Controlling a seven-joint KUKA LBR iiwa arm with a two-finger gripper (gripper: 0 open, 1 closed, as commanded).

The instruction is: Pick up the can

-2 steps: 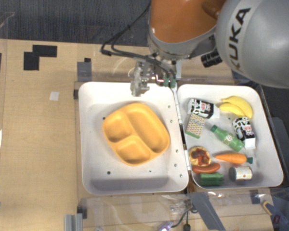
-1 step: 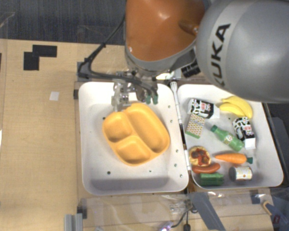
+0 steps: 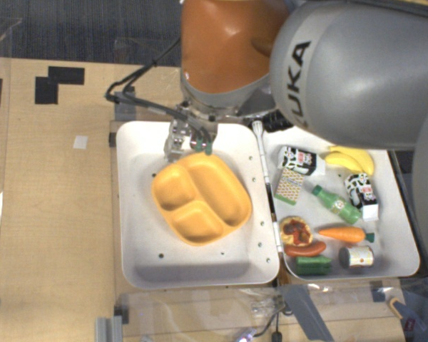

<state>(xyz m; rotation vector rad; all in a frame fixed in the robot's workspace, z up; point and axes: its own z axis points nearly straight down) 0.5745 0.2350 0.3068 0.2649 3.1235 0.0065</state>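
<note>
Silver can [image 3: 357,256] lies in the right bin [image 3: 406,251]; whether the fingers [image 3: 189,142] are spread is unclear.

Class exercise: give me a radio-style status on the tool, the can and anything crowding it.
Tool over left bin, above yellow divided plastic tray. Small silver metal can lying in right bin's near corner, untouched. Orange toy carrot and green toy vegetable crowd it.

Glossy yellow plastic tray [image 3: 201,198]; matt white bins [image 3: 139,262]; metal can [image 3: 357,256].
</note>
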